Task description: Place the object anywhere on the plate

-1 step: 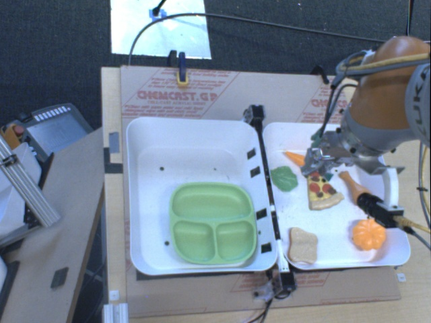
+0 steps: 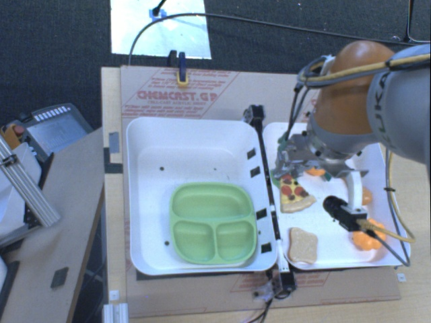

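Left bin: one green three-section plate, nothing on it. Right bin: bread slice at the near edge, an orange piece beside it to the right, and a pizza slice further in by the dividing wall, not on the plate. Gripper sits just behind the pizza slice; whether it is spread or closed cannot be told. Both bins rest on a cardboard sheet printed in red "CHEMCAST GP", with a yellow clamp at its far edge. Beyond it is dark carpet with a pale sheet lying on it.
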{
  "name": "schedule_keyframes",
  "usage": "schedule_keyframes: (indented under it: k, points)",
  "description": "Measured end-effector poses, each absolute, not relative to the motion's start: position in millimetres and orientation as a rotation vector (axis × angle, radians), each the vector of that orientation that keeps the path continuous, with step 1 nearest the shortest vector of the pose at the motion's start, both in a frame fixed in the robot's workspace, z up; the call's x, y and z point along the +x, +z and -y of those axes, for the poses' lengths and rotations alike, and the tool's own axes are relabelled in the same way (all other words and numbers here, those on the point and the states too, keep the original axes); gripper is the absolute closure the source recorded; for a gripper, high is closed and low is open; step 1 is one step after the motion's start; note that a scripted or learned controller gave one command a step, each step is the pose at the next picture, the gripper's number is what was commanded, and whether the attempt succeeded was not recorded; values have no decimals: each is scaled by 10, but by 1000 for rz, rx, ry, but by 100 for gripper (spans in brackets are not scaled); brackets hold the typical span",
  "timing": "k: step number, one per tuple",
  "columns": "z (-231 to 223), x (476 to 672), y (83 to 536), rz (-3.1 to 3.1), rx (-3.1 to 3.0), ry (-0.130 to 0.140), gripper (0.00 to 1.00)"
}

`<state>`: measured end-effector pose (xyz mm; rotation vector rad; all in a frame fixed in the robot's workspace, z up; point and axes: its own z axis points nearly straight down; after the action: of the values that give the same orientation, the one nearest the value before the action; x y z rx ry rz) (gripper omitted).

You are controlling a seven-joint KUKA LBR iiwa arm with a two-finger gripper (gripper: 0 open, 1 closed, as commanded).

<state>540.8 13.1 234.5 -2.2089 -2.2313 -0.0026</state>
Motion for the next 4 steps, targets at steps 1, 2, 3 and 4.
schedule_keyframes:
  k: [1,2,3,4]
  points:
    - [-649,5400,2221,2231,-2209,-2,100]
    - [-1233,5482,2327,2233,-2210,-6,100]
    - [-1708,5618,2277,2231,-2211,-5,100]
    - [-1656,5521,2339,2224,-2217,0,100]
